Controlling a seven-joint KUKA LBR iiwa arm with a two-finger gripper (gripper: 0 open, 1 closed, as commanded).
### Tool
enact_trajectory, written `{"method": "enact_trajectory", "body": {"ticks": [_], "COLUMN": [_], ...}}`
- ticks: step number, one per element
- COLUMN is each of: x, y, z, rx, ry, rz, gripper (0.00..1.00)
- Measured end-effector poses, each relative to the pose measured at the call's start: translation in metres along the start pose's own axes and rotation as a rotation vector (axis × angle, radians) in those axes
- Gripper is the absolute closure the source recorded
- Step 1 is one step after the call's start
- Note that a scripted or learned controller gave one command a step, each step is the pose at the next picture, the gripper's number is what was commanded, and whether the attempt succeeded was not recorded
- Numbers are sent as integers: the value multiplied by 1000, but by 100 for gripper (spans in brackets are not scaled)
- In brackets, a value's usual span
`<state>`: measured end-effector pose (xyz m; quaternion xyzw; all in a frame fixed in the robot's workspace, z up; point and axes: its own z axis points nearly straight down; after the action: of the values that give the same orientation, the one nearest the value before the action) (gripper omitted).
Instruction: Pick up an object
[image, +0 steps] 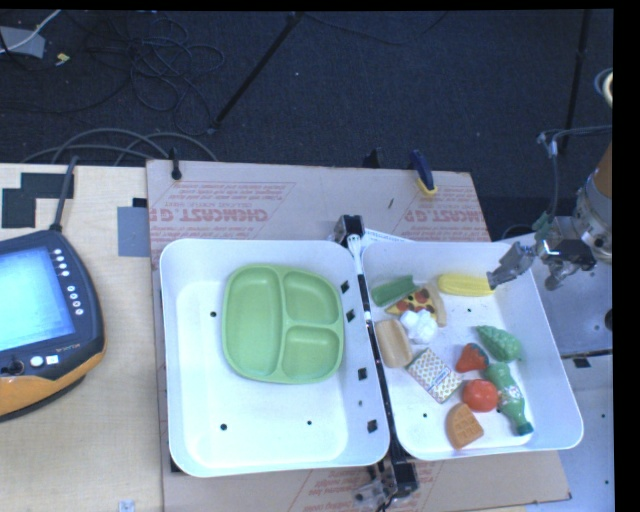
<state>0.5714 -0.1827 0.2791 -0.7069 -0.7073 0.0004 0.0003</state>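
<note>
The cardboard sheet (240, 205) under the bins reads "CHEMCAST G.P", upside down.

The light over my bench is even and fairly bright, falling from above. Both white bins (200, 420) glow almost washed out, their shadows faint and soft along the rims. The far floor (300, 80) stays dim and dark blue. The screen (30, 300) at left shines pale cyan. The picture is a little soft and grainy overall.

A divided plate (283, 322) lies in the far bin (190, 400); toy food (432, 374) crowds the bin (560, 420) just below the gripper (528, 262).
</note>
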Motion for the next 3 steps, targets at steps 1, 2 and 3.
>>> {"method": "enact_trajectory", "body": {"ticks": [1, 2, 3], "x": [4, 67, 65], "y": [-45, -97, -95], "z": [-161, -226, -231], "rx": [-17, -8, 2], "ry": [-5, 1, -1], "rz": [0, -6, -4], "gripper": [0, 0, 100]}}
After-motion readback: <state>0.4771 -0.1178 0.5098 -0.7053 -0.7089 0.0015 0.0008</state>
